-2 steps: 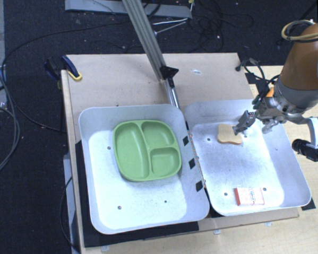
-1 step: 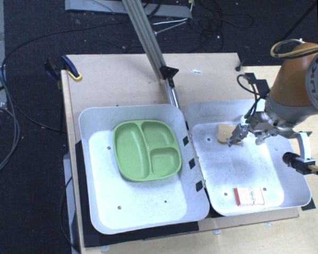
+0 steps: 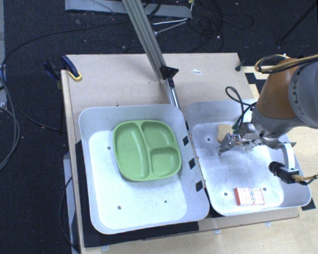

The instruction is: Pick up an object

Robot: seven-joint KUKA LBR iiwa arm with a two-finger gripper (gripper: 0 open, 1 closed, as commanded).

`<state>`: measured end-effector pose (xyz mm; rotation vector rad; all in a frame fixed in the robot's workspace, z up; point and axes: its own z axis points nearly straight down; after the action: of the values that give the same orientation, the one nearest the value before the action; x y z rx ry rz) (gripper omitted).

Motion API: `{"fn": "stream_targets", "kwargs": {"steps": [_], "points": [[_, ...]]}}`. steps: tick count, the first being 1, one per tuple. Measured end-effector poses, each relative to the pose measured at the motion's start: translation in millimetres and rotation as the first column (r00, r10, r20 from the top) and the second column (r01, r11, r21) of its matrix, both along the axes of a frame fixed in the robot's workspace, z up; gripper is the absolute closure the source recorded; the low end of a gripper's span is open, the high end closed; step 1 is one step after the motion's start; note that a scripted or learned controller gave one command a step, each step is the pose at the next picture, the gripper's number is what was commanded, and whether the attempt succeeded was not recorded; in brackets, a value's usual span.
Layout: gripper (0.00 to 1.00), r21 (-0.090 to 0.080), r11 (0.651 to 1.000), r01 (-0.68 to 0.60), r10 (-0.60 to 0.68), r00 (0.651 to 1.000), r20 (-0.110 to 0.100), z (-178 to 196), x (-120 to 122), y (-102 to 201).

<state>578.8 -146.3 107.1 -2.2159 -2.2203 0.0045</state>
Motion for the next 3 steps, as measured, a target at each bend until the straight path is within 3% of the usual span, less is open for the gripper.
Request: {"fn": "stream_targets", "kwargs": {"steps": [1, 2, 3], "points": [[0.0, -0.002, 1.0, 0.002, -0.002, 1.0, 0.005, -15, 0, 0], [1.0, -0.004, 1.0, 0.003, -0.003, 1.0, 0.009, -3, 2, -1], [1.0, -0.003, 1.0, -0.001, 0.001, 1.0, 0.012, 51, 12, 5]]}}
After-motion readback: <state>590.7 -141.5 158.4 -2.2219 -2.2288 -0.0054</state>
